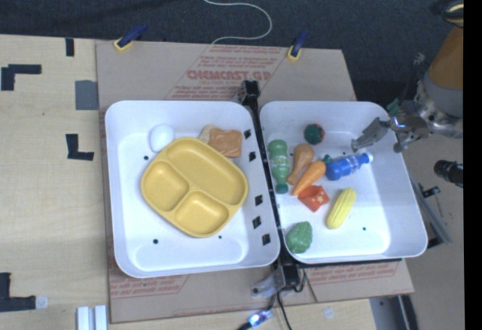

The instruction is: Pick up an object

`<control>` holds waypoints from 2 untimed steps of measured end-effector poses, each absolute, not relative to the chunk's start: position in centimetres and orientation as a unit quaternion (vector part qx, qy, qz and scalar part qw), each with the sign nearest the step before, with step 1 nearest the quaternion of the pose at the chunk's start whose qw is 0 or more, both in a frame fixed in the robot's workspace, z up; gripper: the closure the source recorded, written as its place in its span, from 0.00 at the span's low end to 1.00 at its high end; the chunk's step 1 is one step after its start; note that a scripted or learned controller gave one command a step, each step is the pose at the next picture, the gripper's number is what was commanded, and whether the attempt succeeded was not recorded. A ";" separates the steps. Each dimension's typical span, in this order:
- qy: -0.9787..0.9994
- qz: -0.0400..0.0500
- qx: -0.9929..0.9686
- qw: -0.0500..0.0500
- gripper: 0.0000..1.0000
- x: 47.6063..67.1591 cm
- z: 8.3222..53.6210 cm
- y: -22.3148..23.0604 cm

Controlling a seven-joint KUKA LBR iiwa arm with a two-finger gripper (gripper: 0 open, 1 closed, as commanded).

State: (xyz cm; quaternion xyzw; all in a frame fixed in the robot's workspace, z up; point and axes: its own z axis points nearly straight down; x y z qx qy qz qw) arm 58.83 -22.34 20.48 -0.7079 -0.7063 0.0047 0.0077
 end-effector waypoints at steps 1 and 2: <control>-0.708 0.002 -0.707 0.002 0.00 59.1 21.3 -22.3; -0.708 0.003 -0.706 0.004 0.00 59.4 16.5 -21.9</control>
